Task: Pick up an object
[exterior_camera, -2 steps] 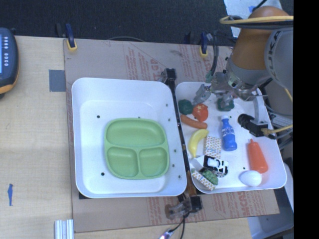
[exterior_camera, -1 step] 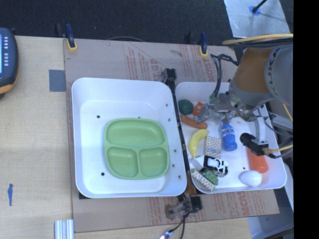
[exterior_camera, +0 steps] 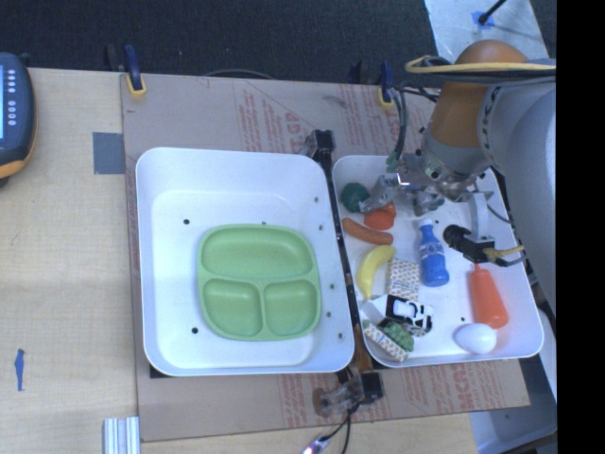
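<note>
white bin, right (exterior_camera: 529, 343): holds the toys
gripper (exterior_camera: 405, 189): low at its far edge, grip unclear
step: reaching
next: close on orange piece (exterior_camera: 380, 218)

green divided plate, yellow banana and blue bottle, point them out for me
green divided plastic plate (exterior_camera: 257, 250), camera view, on the wide top compartment
yellow curved banana (exterior_camera: 373, 270), camera view, on the middle of its curve
small blue plastic bottle (exterior_camera: 434, 265), camera view, on the body below the cap
</note>
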